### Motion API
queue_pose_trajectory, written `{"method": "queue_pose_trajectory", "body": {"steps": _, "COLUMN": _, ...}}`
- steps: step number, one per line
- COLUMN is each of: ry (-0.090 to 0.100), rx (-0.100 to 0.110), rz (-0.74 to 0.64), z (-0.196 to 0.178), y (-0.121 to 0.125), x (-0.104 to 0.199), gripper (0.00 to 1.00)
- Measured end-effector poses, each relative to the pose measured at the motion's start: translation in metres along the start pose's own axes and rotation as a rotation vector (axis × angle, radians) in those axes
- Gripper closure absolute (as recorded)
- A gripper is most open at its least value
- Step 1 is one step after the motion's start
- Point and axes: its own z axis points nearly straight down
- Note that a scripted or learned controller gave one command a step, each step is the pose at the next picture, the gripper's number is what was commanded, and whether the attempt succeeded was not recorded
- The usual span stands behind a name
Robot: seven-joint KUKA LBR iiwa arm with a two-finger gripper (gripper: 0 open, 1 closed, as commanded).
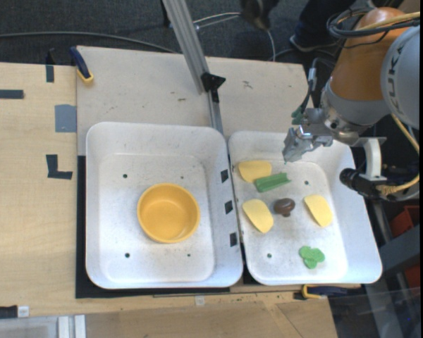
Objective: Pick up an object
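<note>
Two shallow white plastic bins sit side by side on the bench. The left bin [106, 189] carries a round yellow plastic bowl [168, 212], upright, mouth up, roughly at the bin's centre and slightly toward its near edge. The right bin [352, 255] carries six small items. A pale yellow rounded block [254, 170] lies near the bin's left wall in the far half; a flat green oblong piece [271, 182] lies just beside it, touching or nearly touching its near right side, tilted. A second yellow wedge-like piece [258, 215] lies near the left wall at mid-depth. A small dark brown rounded object [284, 206] sits just to its right, near the bin's centre. A third yellow oblong piece [319, 210] lies toward the right wall, tilted. A small green lumpy object [311, 257] rests near the bin's near edge, well apart from the others. The grey arm with orange band reaches in from the right; its two-finger gripper [293, 151] hangs over the far part of the right bin, above and to the right of the green oblong piece. Finger spacing: cannot tell from this angle. Nothing visible between the fingers.
</note>
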Motion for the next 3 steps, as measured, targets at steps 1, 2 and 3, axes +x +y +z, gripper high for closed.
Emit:
{"method": "queue_pose_trajectory", "body": {"steps": 1, "ry": 0.0, "rx": 0.001, "rz": 0.0, "z": 0.015, "y": 0.002, "x": 0.05, "gripper": 1.0}}
{"method": "queue_pose_trajectory", "body": {"steps": 2, "ry": 0.001, "rx": -0.001, "rz": -0.002, "z": 0.009, "y": -0.002, "x": 0.108, "gripper": 1.0}}
{"method": "queue_pose_trajectory", "body": {"steps": 3, "ry": 0.0, "rx": 0.0, "rz": -0.003, "z": 0.008, "y": -0.004, "x": 0.17, "gripper": 1.0}}
